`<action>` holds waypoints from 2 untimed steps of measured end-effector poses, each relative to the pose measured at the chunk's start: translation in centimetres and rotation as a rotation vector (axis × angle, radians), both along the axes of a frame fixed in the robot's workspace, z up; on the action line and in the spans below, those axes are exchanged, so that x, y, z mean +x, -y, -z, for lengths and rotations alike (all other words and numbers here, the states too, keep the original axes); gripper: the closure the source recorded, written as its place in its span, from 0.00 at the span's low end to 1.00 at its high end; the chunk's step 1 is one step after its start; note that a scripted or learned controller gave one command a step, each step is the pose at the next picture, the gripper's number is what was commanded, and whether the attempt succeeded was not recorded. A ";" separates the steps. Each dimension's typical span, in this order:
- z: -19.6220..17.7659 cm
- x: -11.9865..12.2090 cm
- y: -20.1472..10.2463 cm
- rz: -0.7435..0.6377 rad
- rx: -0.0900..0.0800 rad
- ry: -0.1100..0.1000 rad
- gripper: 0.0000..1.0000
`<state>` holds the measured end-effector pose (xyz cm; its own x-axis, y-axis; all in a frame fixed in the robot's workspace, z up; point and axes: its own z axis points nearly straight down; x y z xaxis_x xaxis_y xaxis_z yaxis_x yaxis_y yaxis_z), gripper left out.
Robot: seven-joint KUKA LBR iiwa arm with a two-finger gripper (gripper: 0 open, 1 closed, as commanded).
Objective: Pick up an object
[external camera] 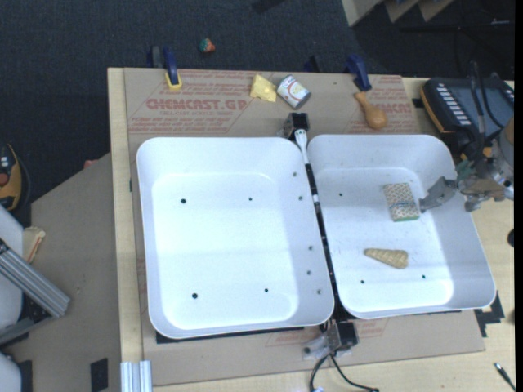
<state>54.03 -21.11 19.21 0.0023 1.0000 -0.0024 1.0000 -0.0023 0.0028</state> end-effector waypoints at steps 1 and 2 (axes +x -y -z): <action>10.9 4.3 0.8 -0.006 0.013 0.000 0.00; 6.5 9.2 1.2 -0.006 -0.001 0.005 0.00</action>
